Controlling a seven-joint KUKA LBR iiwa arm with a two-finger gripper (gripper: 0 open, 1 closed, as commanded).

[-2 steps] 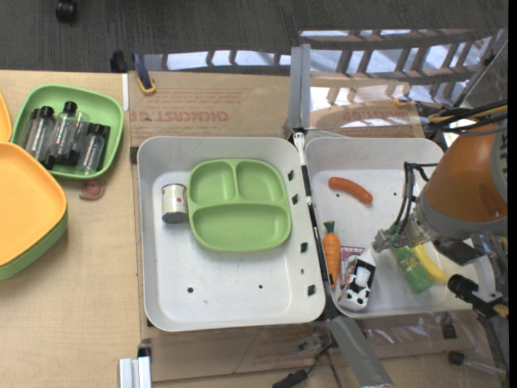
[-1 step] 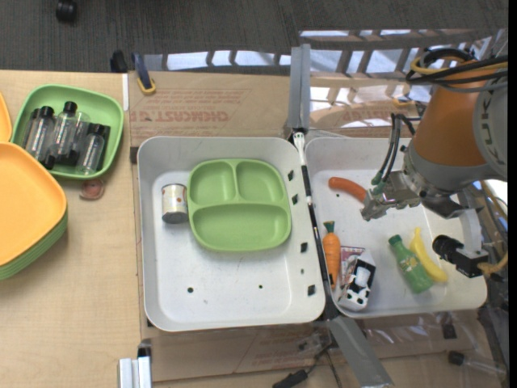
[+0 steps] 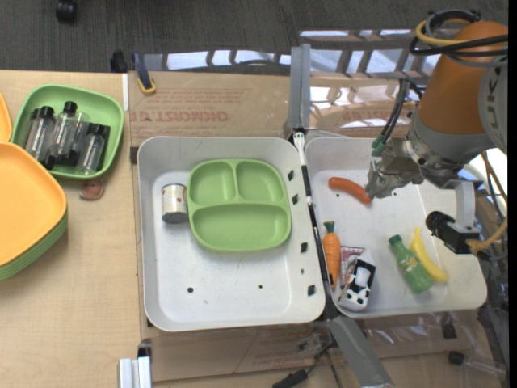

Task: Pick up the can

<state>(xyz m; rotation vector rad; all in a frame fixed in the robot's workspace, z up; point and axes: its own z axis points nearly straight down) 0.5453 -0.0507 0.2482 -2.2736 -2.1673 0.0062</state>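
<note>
The can [image 3: 173,203] is a small silver cylinder lying on its side in the left bin [image 3: 234,301], just left of the green divided plate [image 3: 240,204]. My gripper [image 3: 377,186] hangs over the right bin [image 3: 452,297], far to the right of the can, next to a red sausage-shaped toy [image 3: 349,189]. Nothing shows between its fingers.
The right bin also holds a carrot [image 3: 331,250], a green bottle [image 3: 409,263], a banana [image 3: 428,257] and a black-and-white toy [image 3: 358,284]. On the bench at left sit a green tray of vials [image 3: 69,130] and stacked orange plates [image 3: 28,217].
</note>
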